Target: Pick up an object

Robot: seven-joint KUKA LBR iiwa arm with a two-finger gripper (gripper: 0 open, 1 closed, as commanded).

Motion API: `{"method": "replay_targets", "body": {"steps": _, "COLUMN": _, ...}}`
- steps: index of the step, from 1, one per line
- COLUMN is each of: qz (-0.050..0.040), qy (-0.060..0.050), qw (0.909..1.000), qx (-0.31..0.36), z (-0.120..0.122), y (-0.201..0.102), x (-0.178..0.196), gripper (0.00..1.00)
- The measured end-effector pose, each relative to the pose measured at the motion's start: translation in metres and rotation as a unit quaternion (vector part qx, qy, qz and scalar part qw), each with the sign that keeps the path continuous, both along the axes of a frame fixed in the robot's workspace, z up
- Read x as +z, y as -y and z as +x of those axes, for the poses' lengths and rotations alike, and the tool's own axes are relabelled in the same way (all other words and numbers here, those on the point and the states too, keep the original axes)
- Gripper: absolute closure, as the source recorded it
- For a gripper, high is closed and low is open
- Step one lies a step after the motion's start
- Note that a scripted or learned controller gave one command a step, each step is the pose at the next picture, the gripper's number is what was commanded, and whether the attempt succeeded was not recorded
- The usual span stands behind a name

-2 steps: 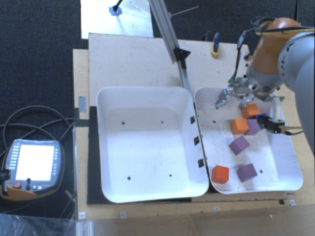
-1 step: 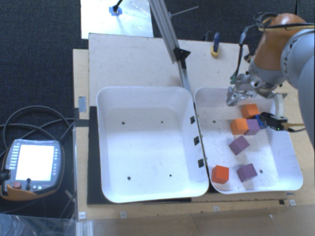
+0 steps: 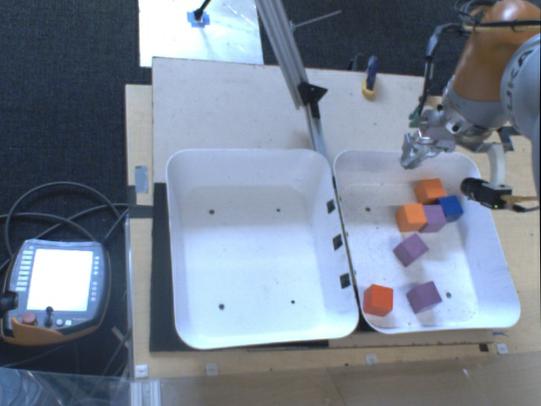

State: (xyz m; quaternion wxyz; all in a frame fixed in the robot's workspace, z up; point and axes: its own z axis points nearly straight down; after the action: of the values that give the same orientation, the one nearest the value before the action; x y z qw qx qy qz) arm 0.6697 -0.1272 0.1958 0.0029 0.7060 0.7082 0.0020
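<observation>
Blocks lie in the right bin (image 3: 499,303): an orange block (image 3: 378,299) at its near left corner, a purple block (image 3: 423,296) beside it, another purple one (image 3: 410,249) mid-bin, and a tight cluster of two orange, one purple and a blue block (image 3: 450,207) toward the far right. At the bench's left sits a control pendant (image 3: 55,292); its screen shows no writing I can read. The left bin (image 3: 182,176) touches the right one. My gripper (image 3: 417,153) hangs over the right bin's far edge, holding nothing I can see; how wide my jaws stand I cannot tell.

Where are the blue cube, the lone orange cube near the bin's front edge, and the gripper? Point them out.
blue cube (image 3: 450,207), camera view, top face.
lone orange cube (image 3: 378,299), camera view, top face.
gripper (image 3: 414,157), camera view, at its fingertips.
</observation>
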Motion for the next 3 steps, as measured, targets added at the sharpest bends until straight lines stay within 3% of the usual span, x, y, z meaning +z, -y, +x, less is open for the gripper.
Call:
{"method": "replay_targets", "body": {"steps": 1, "qz": 0.0000, "qy": 0.000, "qw": 1.0000, "qx": 0.001, "z": 0.002, "y": 0.000, "x": 0.042, "gripper": 1.00}}
{"method": "replay_targets", "body": {"steps": 3, "qz": 0.0020, "qy": -0.003, "qw": 1.0000, "qx": 0.004, "z": -0.035, "y": -0.107, "x": 0.054, "gripper": 1.00}}
